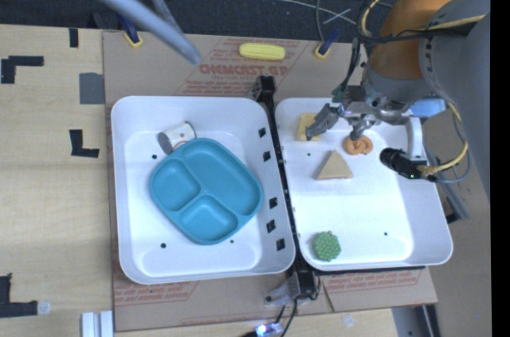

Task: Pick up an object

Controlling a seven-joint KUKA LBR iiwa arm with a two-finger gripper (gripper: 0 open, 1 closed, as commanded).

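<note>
In the right bin (pixel 398 248), my gripper (pixel 343 127) hangs low over the far end. It is open, with nothing between its fingers. The left finger (pixel 322 123) points at a yellow block (pixel 306 126) by the bin's far-left wall. The right finger ends just above a small orange pretzel-shaped piece (pixel 358 145). A tan wedge (pixel 333 166) lies a little nearer than the gripper. A green broccoli-like ball (pixel 325 245) sits near the front edge.
The left bin (pixel 127 192) holds a blue divided tray (pixel 205 189) and a small white cup (pixel 177 136) on its side. A yellow banana-like piece (pixel 261 51) lies on the cardboard behind the bins. Cables loop near the wrist (pixel 398 56).
</note>
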